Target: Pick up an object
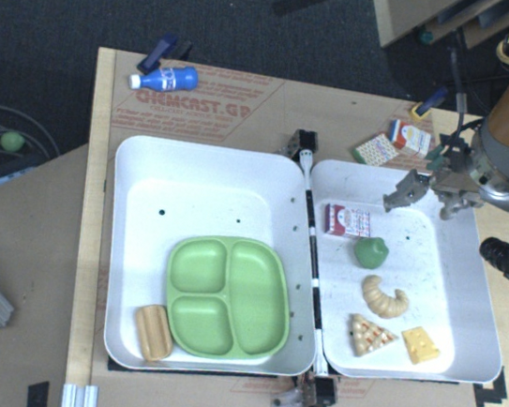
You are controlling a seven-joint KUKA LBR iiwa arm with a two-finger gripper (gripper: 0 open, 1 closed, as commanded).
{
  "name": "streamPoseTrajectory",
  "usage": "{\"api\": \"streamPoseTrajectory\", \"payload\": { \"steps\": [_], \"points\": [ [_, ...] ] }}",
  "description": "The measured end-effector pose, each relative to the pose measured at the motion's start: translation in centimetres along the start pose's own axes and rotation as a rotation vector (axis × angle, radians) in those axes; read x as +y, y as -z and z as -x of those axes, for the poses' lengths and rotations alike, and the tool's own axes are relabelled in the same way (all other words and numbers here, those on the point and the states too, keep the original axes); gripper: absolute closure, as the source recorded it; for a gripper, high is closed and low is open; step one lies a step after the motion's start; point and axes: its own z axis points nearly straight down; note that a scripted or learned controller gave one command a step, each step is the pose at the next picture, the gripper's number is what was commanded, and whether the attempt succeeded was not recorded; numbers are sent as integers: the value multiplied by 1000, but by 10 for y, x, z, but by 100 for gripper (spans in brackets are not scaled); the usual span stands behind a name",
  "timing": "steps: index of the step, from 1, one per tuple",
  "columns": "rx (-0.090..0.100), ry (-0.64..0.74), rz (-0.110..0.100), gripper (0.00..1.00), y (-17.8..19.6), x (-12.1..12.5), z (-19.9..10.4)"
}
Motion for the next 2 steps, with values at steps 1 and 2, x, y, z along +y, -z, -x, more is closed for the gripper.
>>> {"api": "streamPoseTrajectory", "payload": {
  "steps": [1, 2],
  "points": [
    [0, 0, -1, 0, -154, -2, -6],
    [-1, -2, 1, 100, -143, -1, -6]
  ]
}}
